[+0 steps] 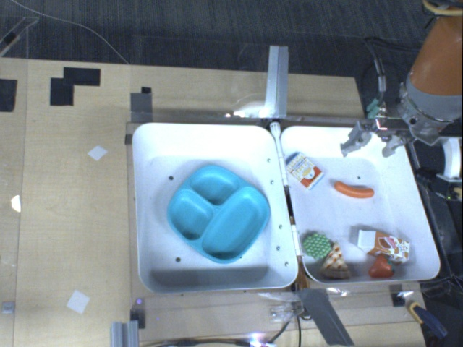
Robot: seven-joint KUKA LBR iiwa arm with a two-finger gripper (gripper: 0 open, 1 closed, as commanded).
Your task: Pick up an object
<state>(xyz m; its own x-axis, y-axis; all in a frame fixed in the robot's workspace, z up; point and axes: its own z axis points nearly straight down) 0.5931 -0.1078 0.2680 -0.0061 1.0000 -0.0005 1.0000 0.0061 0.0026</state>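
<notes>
My gripper [372,142] hangs over the back of the right bin [427,226], its two grey fingers spread apart with nothing between them. An orange sausage [354,189] lies just below it on the bin floor. A small white and orange carton [304,170] lies to the left near the divider. Along the front of the bin sit a green round piece [315,245], a brown slice [335,263], a white block [364,237], an orange and white packet [391,246] and a red piece [380,267].
The left bin [152,157] holds a blue three-part tray [218,212]. A metal post [277,78] stands behind the divider between the bins. Cables run along the right side of the bench.
</notes>
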